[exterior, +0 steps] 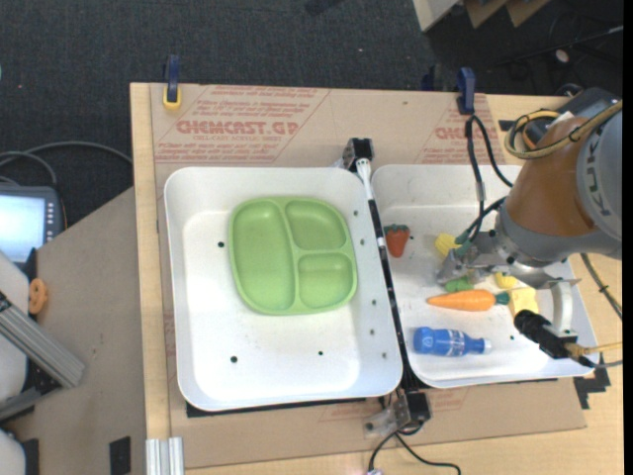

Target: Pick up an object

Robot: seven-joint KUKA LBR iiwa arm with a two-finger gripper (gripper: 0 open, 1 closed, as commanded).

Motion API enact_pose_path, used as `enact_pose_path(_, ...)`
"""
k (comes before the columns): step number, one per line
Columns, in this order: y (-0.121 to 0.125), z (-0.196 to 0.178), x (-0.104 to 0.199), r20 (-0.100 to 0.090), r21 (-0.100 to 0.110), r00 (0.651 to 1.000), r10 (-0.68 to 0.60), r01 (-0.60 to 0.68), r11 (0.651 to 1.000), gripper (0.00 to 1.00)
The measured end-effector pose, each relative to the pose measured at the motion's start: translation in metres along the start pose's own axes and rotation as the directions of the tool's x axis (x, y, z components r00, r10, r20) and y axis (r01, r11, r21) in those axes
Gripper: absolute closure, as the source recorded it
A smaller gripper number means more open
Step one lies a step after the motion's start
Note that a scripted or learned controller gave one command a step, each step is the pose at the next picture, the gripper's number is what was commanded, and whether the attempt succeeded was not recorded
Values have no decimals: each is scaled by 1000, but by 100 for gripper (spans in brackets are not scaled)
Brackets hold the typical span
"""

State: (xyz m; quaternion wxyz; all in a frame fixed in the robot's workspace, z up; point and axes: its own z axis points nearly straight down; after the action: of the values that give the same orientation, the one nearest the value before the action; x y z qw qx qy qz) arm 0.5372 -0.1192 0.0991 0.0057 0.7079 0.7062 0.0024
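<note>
Right bin (435,369), lower right of frame: blue bottle (450,342) nearest, carrot (463,302) above it, gripper (457,260) low over the clutter, grip state not discernible; tight packing risks a miss or nudge; green plate (294,253) left, bench (247,117) and dark carpet beyond.

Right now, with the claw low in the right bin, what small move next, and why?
Probably ease the claw straight down onto the carrot: it hangs just above the carrot, which lies flat and apart from the blue bottle.
</note>
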Motion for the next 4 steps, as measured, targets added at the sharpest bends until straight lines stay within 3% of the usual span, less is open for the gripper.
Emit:
enact_pose_path(1, 24, -92, 88, -8, -1, 1000, -13, 13, 1000, 100)
enact_pose_path(2, 21, -86, 82, -5, 11, 1000, -3, 3, 1000, 0)
enact_pose_path(3, 57, 14, 12, -2, 14, 1000, 3, -3, 1000, 0)
enact_pose_path(4, 5, 15, 5, -7, 19, 1000, 1, -1, 1000, 0)
